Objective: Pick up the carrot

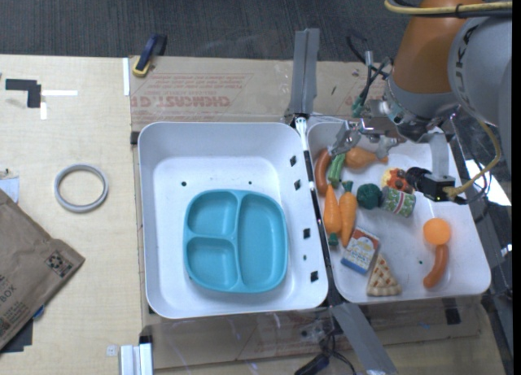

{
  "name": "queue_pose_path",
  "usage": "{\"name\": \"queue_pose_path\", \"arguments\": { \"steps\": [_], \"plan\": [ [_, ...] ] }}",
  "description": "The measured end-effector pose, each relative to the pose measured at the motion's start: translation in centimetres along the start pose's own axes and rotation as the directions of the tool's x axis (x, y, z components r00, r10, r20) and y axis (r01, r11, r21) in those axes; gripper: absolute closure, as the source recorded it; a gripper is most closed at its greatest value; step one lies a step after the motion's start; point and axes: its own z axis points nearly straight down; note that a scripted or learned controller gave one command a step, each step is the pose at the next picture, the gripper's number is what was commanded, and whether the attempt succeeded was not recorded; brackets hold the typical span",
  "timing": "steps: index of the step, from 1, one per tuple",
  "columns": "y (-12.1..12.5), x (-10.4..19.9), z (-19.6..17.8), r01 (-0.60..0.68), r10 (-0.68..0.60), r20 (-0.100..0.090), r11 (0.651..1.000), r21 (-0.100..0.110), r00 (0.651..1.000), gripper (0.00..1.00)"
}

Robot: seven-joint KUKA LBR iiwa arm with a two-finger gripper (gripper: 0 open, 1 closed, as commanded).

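In the right bin (pixel 480 272), the carrot (pixel 348 212) lies below the jaws (pixel 352 139), whose state is unclear.

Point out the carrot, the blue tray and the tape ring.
carrot (pixel 348 215): camera view, middle of its orange body.
blue tray (pixel 237 241): camera view, divider between its compartments.
tape ring (pixel 81 172): camera view, upper edge of the band.

One fixed camera looks down aslant on both bins (pixel 146 202).
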Motion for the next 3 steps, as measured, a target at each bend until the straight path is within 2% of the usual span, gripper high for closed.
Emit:
{"name": "queue_pose_path", "arguments": {
  "steps": [1,2,3],
  "plan": [
    [-3.7,-4.8,4.2,-0.076,0.076,0.0,0.997,0.003,0.997,0.0],
    [-3.7,-5.2,11.1,0.554,-0.554,0.0,0.833,-0.001,0.833,0.0],
    [-10.6,-6.8,11.1,0.604,-0.604,0.0,0.797,-0.002,0.797,0.0]
  ]
}}
